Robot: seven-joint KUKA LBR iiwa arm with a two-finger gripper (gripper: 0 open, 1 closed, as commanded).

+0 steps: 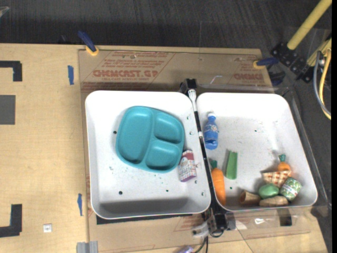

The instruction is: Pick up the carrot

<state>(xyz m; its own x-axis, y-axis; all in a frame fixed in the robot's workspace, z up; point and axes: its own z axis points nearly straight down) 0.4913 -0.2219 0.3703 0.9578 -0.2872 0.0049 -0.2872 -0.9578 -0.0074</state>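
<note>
Carrot (pixel 218 185) lies at the near left edge of the right bin (pixel 295 120), orange, pointing toward the camera, its green top (pixel 213 164) at the far end. It touches the divider (pixel 199 136) where the two bins meet. Just beside it, to the right, a green stick (pixel 230 164) lies almost parallel, apart from the carrot. Farther back along the same wall a blue bottle (pixel 210 132) lies on its side. In the near right corner of that bin sits a heap of toy food (pixel 276 186), with a second small orange piece (pixel 284 167) at its top.

Left bin (pixel 100 157) holds a teal tray (pixel 150 138) with compartments, tilted across the middle. A small packet (pixel 186 166) rests just beside the tray's near right corner, close to the divider.

Both bins stand on a wooden tabletop (pixel 42 141). As for the claw, its state cannot be told. A yellow bar (pixel 310 17) crosses the far right corner.
</note>
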